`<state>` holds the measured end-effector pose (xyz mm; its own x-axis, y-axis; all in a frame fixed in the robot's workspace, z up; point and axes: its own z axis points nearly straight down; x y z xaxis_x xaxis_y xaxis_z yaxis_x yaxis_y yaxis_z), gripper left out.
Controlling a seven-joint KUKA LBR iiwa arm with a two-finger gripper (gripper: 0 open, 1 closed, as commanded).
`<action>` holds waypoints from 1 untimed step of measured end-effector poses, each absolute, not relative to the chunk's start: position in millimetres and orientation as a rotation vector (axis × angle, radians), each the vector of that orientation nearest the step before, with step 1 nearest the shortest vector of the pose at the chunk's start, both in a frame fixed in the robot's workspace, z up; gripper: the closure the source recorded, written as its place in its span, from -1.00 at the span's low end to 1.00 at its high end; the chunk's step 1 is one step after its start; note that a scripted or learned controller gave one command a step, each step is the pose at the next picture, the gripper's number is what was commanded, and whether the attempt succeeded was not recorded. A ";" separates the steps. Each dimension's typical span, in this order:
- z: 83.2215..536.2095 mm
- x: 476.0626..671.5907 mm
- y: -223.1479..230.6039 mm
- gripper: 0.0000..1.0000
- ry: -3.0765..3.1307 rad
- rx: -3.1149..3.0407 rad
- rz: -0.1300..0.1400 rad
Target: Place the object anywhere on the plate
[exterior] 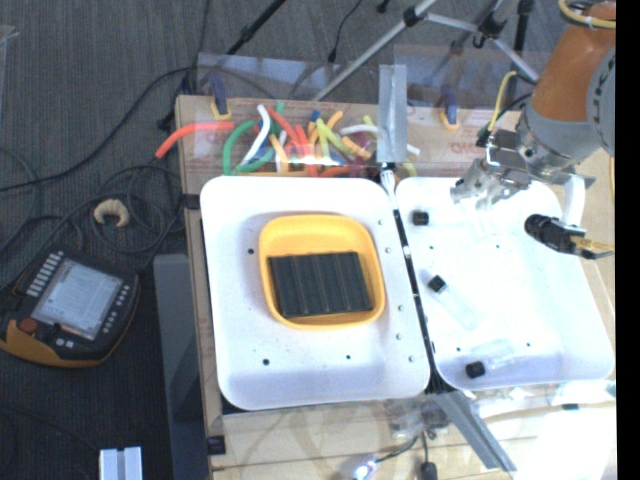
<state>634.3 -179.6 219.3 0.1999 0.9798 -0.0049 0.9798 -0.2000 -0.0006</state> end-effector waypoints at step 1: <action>163.9 562.2 -121.9 1.00 2.115 2.316 0.001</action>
<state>562.2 -121.9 163.9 0.0902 0.9959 -0.0031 0.9959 -0.0902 0.0041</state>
